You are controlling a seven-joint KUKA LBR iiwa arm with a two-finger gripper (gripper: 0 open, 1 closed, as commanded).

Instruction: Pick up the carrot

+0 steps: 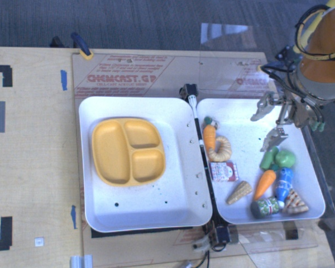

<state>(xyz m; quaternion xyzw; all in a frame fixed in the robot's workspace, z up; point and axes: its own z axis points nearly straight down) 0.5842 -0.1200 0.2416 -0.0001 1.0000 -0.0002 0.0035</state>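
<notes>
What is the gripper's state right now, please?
Gripper: open, holding nothing, above the right bin, apart from both carrots.

Gripper (271, 124) hangs open over right bin (243, 108), well above carrot (264, 183) w/ other toys; yellow tray (128, 151) in left bin (139, 211).

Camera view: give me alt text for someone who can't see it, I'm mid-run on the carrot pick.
The gripper hovers over the right bin, above a carrot lying among toy foods; a second carrot lies by the bin's left wall beside a bagel. The left bin holds a yellow divided tray.
</notes>
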